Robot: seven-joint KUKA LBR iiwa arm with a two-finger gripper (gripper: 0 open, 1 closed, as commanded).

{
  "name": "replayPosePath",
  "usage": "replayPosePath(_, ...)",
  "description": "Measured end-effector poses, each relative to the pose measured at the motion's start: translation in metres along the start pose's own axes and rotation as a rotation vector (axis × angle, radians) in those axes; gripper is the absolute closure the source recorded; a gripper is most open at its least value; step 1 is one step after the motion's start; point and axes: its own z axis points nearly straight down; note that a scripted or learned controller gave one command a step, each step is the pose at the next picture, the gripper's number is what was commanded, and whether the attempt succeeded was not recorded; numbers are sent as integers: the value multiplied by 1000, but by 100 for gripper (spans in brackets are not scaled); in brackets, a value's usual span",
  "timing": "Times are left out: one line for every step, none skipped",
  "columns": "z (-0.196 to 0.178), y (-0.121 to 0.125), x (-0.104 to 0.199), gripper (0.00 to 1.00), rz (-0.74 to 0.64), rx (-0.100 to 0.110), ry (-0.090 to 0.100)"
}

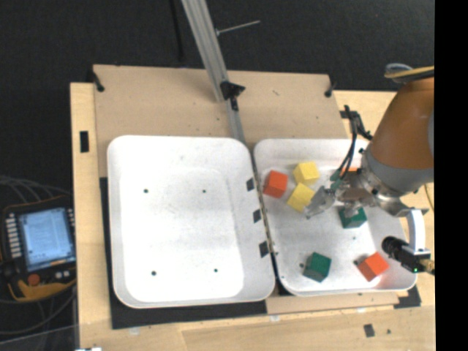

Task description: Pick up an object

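Observation:
The right bin holds several small cubes. An orange cube and two yellow cubes lie in its far left part. A green cube and another orange cube rest near its front wall. A third green cube sits partly under the arm's wrist. My gripper hangs low over the middle of the right bin, between the nearer yellow cube and that green cube. Nothing visible is lifted off the bin floor.
The left bin stands beside the right one, with a ridge between them. A slanted metal pole rises behind the bins. A tablet-like pendant lies off the bench at the left. The arm's orange band looms over the right bin's far right corner.

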Motion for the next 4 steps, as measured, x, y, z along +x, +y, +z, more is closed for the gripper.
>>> replayPosePath(57,5,6,0,0,1,0)
replayPosePath(115,8,-3,0,0,2,0)
replayPosePath(101,11,-2,100,5,-9,2)
replayPosePath(39,15,-9,100,-4,-12,-1)
